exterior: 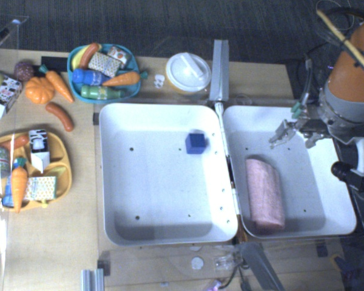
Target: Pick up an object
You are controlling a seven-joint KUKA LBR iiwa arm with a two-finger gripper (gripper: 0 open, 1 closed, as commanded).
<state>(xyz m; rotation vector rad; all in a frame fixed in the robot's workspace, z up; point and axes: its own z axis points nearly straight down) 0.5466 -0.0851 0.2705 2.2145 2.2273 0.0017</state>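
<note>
Two shallow white bins sit side by side on the worktop (79, 247). The right bin (340, 223) holds a pink rolled cloth (265, 194), a soft-looking cylinder with a fuzzy, faintly mottled surface, lying lengthwise near the bin's left wall with its lower end close to the front rim. The left bin (151, 217) holds a small blue cube (196, 143), solid dark blue with crisp edges, resting on the floor toward the bin's upper right part, well apart from the cloth.

The claw (283, 133) hangs over the upper part of the right bin, above and to the right of the cloth and not touching it. Its thin metal fingers (278, 136) point left with a gap between them, and nothing sits in that gap.

Beside the bins, on the worktop's left side, stand a blue bowl (133, 91) and a yellow tray (64, 162) of toy food, and a white lidded container (188, 73) sits behind the left bin.
</note>
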